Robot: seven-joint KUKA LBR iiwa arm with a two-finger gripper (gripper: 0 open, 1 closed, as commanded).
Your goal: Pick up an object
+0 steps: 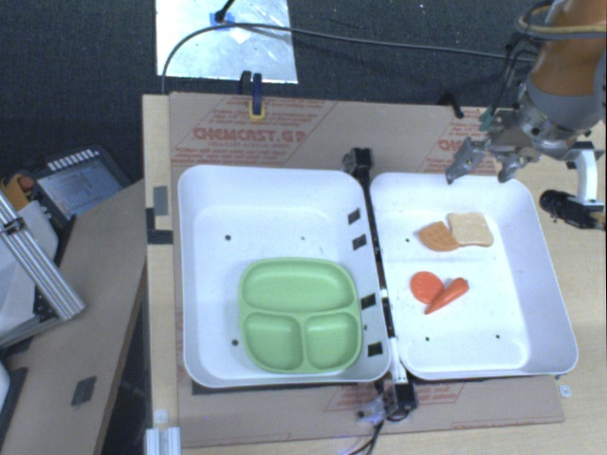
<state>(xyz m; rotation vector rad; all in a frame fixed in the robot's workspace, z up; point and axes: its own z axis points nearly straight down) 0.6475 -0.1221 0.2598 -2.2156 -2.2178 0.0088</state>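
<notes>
Grey end effector (486,162) hangs open and empty at upper right, above the right bin (541,254) holding toast slice (470,228) and carrot (449,295).

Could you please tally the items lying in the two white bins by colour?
Green: 1, a divided plate in the left bin.
Orange-brown: 1, a round piece in the right bin.
Tan: 1, a bread slice.
Red-orange: 2, a round slice and a carrot-like stick.
Total: 5.
</notes>
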